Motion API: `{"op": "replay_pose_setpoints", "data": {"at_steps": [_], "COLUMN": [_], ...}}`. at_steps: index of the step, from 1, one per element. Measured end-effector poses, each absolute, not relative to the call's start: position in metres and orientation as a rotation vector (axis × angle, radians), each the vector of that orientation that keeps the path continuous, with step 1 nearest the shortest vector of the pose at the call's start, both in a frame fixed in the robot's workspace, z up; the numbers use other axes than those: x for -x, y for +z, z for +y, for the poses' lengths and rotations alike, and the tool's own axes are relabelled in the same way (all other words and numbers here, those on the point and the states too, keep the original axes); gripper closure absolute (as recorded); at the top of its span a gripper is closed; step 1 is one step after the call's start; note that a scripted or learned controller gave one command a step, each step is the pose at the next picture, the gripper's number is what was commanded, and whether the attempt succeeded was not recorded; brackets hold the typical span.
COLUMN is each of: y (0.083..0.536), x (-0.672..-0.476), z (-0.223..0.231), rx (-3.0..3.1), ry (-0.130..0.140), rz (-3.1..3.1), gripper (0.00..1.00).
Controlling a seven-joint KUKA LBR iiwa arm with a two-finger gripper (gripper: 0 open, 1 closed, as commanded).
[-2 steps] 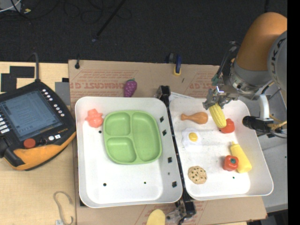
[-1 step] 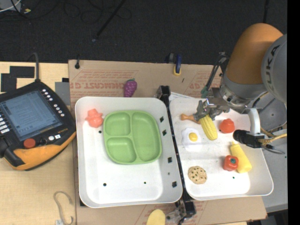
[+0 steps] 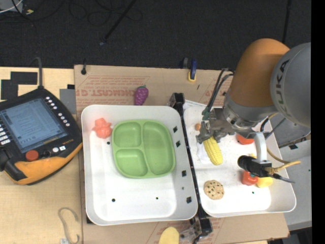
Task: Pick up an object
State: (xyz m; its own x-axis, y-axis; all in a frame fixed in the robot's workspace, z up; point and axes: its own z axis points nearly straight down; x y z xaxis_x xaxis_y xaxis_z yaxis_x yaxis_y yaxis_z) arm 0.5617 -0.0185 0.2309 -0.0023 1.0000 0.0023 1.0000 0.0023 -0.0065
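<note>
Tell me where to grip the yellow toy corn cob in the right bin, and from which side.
Grip the yellow toy corn cob across its narrow middle, coming from above. It lies flat on the floor of the right white bin, its long axis running up-left to down-right, so the fingers should probably close across that axis.

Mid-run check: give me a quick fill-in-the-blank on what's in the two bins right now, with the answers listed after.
1. The green divided plate sits in the ____ bin of the camera view.
2. The gripper is directly above the yellow ____ in the right bin.
3. The cookie lies nearer the camera than the corn, in the ____ bin.
4. The green divided plate has ____ compartments.

Missing words: left; corn; right; three
</note>
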Motion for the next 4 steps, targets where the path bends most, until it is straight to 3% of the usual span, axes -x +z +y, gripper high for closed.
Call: {"op": "replay_pose_setpoints", "data": {"at_steps": [2,4], "y": [0.219,0.228], "x": [-0.552,-0.557], "z": [-0.026,-0.016], "rx": [2.220,2.221], "ry": [0.003,0.002], "rz": [-2.219,-2.221], "gripper": [1.00,1.00]}}
